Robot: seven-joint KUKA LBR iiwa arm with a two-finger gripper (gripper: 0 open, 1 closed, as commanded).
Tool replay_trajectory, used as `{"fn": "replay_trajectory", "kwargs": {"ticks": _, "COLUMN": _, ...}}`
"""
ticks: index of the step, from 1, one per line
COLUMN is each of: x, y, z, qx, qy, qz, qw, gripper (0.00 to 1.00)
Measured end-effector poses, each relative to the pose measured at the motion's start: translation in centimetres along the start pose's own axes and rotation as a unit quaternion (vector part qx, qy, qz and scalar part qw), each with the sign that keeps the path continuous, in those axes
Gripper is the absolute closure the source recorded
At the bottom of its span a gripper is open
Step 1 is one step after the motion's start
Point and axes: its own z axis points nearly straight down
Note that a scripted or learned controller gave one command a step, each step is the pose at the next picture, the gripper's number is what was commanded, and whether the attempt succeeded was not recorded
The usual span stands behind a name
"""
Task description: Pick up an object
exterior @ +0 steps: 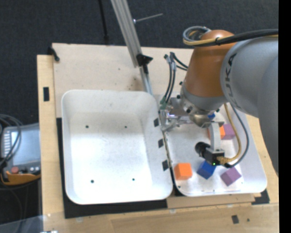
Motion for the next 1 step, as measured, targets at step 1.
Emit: {"fn": "replay_trajectory", "kwargs": {"ticks": 1, "x": 5.39, "y": -1.02, "z": 0.93, "qx": 0.002, "qy": 0.0, "qz": 0.0, "qw": 1.0, "gripper": 1.0}}
